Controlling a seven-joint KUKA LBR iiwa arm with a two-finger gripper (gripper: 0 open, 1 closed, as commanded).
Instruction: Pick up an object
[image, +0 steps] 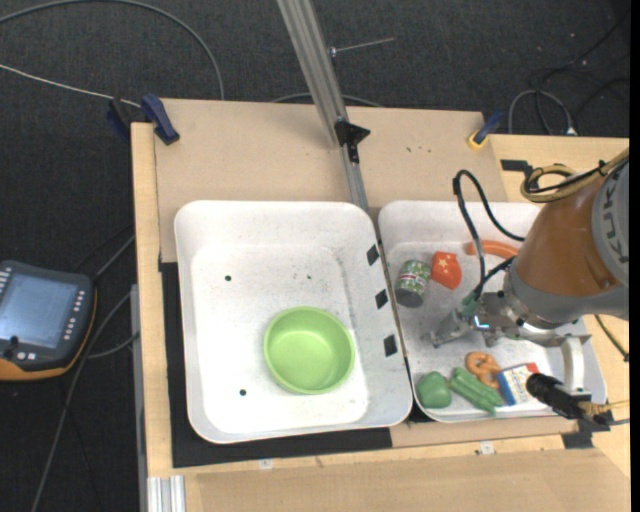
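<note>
Gripper (452, 330) low in right bin (420, 222), nothing visibly held; finger state impossible to tell. Best centred squarely over small can (411, 282) nearby before closing, clear of orange toy (446, 268).

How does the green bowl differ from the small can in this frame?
The green bowl sits upright and open in the left bin; the small can is in the right bin, by a red-orange object. The bowl is much wider and plain light green; the can is narrow, with a dark, greenish label. The bowl stands alone; the can has the pincer nearby. Both rest on a bin floor, ungrasped.
</note>
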